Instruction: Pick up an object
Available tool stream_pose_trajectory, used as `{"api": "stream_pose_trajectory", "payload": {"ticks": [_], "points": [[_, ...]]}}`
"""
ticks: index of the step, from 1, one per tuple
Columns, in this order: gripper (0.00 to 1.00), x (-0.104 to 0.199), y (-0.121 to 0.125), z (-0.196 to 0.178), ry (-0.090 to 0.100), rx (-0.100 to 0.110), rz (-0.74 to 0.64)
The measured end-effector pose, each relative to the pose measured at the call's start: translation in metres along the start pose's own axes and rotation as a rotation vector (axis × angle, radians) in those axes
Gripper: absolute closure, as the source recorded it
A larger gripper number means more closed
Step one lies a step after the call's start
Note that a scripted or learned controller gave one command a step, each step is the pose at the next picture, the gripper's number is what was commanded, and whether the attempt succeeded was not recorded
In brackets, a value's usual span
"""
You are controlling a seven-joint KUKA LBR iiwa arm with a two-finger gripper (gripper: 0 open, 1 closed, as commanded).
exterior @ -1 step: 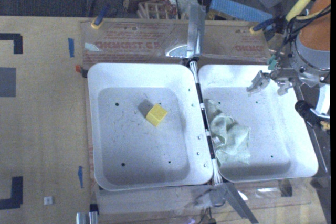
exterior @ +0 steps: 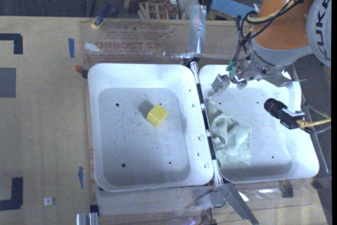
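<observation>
- The gripper [exterior: 221,82] hangs over the upper left corner of the right bin [exterior: 303,163], just beside the divider between the bins.
- How far its claw is spread cannot be told; nothing shows in its grasp.
- A crumpled pale cloth [exterior: 230,137] lies lower in the right bin's left half.
- A yellow block [exterior: 157,115] sits near the centre of the left bin [exterior: 105,81], touching a small grey block [exterior: 145,108].
</observation>
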State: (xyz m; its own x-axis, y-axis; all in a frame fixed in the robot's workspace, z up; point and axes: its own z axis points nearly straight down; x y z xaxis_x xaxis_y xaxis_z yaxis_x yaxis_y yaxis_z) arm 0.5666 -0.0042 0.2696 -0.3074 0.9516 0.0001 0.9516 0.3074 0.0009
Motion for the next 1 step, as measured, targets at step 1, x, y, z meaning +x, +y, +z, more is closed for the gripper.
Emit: {"api": "stream_pose_trajectory", "payload": {"ticks": [1], "points": [[0.00, 0.0278, 0.0542, 0.0839, 0.000, -0.001, -0.481]]}}
